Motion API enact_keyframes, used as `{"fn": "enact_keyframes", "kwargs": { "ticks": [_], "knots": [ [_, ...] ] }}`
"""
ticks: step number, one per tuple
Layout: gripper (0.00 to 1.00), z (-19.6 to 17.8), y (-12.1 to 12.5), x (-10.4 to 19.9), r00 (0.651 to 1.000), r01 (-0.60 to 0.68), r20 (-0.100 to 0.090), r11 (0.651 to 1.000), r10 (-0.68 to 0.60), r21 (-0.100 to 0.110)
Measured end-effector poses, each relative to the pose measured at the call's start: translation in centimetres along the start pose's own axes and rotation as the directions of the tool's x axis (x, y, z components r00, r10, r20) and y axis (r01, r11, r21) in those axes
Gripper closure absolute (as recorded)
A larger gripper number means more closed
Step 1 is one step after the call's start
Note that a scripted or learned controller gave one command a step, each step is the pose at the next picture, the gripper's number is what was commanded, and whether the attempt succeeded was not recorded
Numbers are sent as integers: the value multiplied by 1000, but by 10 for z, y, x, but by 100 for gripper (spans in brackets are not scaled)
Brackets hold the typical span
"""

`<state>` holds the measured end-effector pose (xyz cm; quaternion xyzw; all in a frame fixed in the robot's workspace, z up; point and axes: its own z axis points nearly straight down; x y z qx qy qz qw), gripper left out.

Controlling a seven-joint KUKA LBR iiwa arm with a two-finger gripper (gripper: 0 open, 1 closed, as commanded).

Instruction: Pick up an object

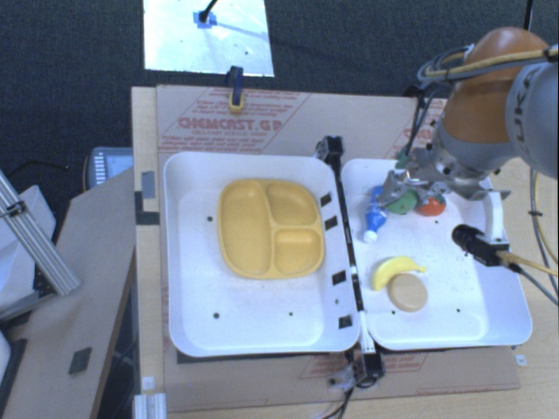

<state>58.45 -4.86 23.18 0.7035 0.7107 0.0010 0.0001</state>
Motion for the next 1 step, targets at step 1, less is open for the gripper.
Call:
{"fn": "enact_keyframes", "kwargs": {
  "ticks": [1],
  "knots": [
    [100,9,19,56,1000,0,-1,1000,0,0]
  ]
}}
